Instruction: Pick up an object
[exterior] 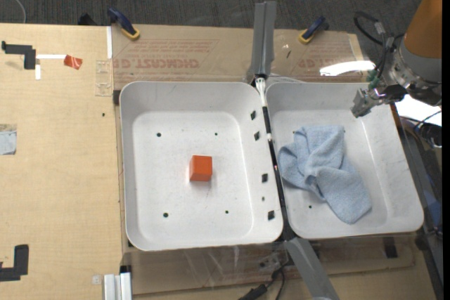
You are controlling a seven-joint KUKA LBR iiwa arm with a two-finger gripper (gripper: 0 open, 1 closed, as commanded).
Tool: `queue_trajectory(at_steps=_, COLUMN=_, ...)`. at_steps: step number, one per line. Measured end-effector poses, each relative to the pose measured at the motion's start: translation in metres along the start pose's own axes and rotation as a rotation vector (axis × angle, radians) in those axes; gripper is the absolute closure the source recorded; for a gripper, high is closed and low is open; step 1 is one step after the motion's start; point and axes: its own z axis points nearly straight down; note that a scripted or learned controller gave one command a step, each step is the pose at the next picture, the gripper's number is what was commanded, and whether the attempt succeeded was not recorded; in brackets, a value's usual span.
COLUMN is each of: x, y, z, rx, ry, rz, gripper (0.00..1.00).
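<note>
Nearest us, we see the blue cloth (pixel 324 171) lying crumpled in the right bin (pixel 401 172), spreading from the bin's centre toward its 6 o'clock rim. At about the cloth's 9 o'clock, the orange cube (pixel 201 168) sits alone near the middle of the left bin (pixel 140 151) (well apart from the cloth). Farther back, at the cloth's 1 o'clock, the gripper (pixel 367 100) hangs over the right bin's far corner; we cannot tell how its fingers stand. Nothing shows between them.
</note>
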Motion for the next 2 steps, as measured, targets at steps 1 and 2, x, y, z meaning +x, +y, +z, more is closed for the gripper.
queue_trajectory(at_steps=1, x=0.000, y=0.000, z=0.000, rx=0.001, ry=0.000, rz=0.000, gripper=0.00)
queue_trajectory(at_steps=2, x=0.028, y=-0.082, z=0.133, rx=0.002, ry=0.003, rz=-0.006, gripper=0.00)
